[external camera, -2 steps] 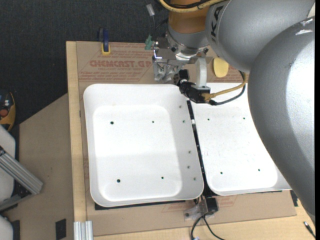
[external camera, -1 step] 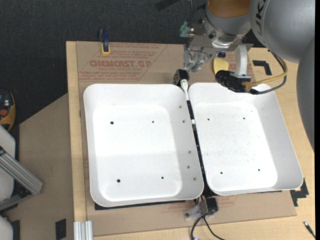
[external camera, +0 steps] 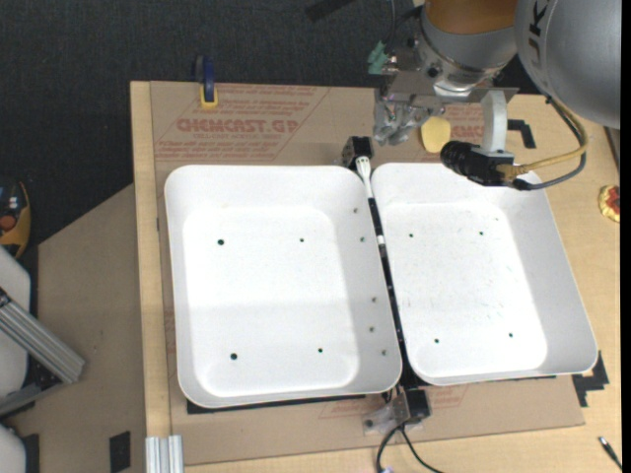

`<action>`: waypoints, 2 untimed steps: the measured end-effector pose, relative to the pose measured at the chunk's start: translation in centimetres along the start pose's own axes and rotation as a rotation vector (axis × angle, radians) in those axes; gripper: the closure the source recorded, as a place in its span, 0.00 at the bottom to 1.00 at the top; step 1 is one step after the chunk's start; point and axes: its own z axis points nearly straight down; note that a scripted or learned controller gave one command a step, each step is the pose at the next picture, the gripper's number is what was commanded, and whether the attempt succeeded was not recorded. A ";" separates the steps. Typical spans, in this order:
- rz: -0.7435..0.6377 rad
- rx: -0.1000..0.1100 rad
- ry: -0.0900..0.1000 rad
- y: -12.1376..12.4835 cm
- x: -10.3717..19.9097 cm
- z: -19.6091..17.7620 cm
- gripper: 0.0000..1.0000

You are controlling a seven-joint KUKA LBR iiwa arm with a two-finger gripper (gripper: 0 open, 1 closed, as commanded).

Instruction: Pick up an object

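The end effector (external camera: 402, 126) hangs at about one o'clock in the view, just beyond the far rim of the right bin (external camera: 552, 294), above the cardboard-covered bench (external camera: 148, 264). Its metal fingertips point down near the gap between the two bins — whether they are spread or pressed together cannot be told from here, and nothing can be seen between them. Just beside it at three o'clock lies a small pale yellow object (external camera: 434, 133), partly hidden by the wrist hardware; it rests on the cardboard outside the bins, close to the far edge of the right bin. Further to three o'clock a white bracket (external camera: 496, 121) stands upright, and below it a black connector (external camera: 471, 162) with a yellowish cable (external camera: 557, 158) overhangs the far rim of the right bin. Above the end effector rises the orange band (external camera: 473, 3) and the grey arm (external camera: 582, 37), filling the one-to-two o'clock corner. The left bin (external camera: 182, 264) sits at nine o'clock of the right one, their rims touching along a dark seam. A blue-and-yellow clamp (external camera: 206, 79) grips the cardboard at eleven o'clock.
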 end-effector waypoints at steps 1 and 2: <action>0.006 0.003 -0.002 -1.9 -7.5 -1.7 1.00; 0.000 0.007 0.000 -5.1 -7.0 -1.0 1.00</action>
